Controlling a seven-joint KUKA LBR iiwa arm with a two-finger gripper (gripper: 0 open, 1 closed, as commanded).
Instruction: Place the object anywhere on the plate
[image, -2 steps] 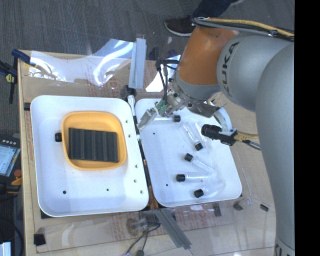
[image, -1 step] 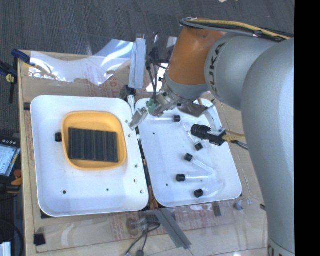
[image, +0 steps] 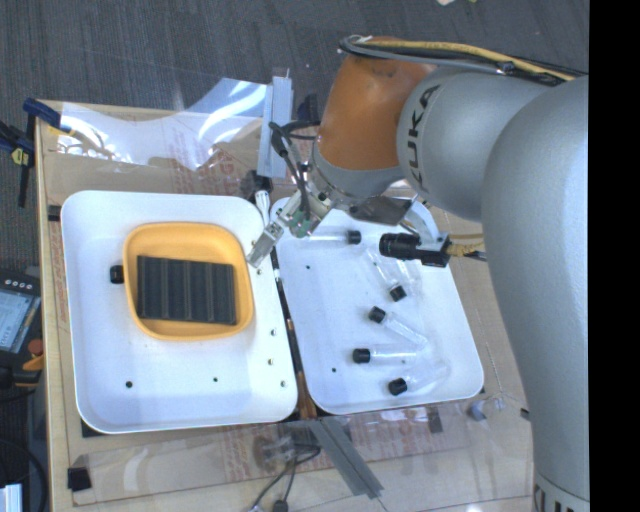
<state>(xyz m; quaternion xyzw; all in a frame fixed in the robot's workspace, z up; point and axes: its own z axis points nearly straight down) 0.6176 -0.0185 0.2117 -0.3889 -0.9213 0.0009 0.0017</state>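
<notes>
1. We see the yellow plate (image: 187, 281) in the left bin (image: 90, 390), a dark ribbed insert lying across its middle.
2. The gripper (image: 268, 240) hangs at the plate's right rim, over the seam between the bins; we cannot tell its opening, nor anything held.
3. The clear tubes (image: 400, 345) with black caps lie scattered in the right bin (image: 320, 390), so the task's thing sits right of the gripper, the plate left.
</notes>
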